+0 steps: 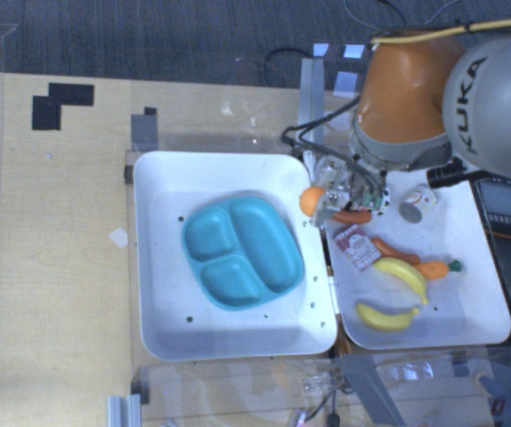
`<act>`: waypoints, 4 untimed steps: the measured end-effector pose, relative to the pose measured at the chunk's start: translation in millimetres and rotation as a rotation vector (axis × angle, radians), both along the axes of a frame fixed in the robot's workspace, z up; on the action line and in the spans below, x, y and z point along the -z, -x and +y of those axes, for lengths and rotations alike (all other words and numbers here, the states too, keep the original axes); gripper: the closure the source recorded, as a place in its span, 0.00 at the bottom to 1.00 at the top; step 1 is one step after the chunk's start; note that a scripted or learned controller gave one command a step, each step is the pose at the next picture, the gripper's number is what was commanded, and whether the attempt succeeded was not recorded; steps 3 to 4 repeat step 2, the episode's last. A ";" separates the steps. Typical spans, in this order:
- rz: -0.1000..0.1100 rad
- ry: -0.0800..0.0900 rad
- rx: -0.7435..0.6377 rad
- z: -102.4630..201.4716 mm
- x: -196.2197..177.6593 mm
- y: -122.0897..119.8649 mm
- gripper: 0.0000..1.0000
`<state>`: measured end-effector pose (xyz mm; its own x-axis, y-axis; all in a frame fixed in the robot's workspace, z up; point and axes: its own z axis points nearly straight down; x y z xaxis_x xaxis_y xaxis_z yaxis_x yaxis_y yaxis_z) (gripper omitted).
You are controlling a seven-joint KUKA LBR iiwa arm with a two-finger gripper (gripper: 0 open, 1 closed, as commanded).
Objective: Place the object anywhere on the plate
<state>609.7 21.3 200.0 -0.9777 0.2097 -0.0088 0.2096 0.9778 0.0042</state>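
A blue divided plate [242,250] lies in the middle of the left white bin [162,318]. My gripper [343,198] hangs over the seam between the two bins, at the upper left corner of the right bin [482,318]. A small round orange fruit [310,201] sits right against the gripper's left side, partly hidden by it. Whether the gripper holds the fruit is unclear. A short red-orange piece [355,216] lies just below the gripper.
The right bin holds a red and white packet [356,245], two yellow bananas [401,274] [386,316], a carrot [432,268] and a small grey object [413,207]. The arm's orange band [407,78] looms over the bin's back edge.
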 end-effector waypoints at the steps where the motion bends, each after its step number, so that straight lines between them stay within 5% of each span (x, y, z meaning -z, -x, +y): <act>1: 0.003 0.000 0.081 13.7 -0.3 16.3 1.00; 2: 0.003 0.000 0.082 13.3 -0.3 16.3 0.00; 4: 0.003 0.000 0.082 13.3 -0.3 16.3 0.00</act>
